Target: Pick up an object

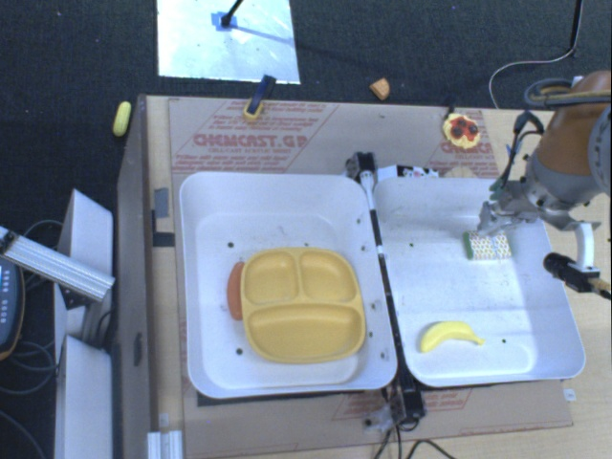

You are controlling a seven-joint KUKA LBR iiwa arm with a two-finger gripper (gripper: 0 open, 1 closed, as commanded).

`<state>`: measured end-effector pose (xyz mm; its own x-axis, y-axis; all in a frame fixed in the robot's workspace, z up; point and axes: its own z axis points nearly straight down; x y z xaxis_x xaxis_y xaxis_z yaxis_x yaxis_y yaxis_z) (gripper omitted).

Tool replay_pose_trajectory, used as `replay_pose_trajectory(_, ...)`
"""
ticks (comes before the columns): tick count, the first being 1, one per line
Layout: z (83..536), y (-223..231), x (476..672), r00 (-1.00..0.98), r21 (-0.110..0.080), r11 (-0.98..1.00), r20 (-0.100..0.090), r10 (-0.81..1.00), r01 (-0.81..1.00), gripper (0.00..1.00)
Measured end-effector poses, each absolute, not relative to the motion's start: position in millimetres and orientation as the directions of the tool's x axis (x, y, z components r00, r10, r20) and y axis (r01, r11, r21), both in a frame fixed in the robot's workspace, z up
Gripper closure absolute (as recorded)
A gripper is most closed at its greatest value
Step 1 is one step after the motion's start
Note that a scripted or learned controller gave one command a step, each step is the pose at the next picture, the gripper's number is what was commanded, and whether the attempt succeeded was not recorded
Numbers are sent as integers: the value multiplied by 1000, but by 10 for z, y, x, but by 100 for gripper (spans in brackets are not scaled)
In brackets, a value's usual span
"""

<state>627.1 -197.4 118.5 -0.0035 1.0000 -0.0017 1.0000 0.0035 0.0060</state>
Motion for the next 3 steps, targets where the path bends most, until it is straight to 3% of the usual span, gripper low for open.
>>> replay_pose_trajectory(1,1330,-2065,6284,-2,3,2,-1,1000,1000,100)
replay_pose_trajectory(2,1376,-2063,6474,-4,4,4,-1,1000,1000,100)
replay_pose_trajectory(3,2082,-984,6703,-6,7,6,2,1000,1000,100)
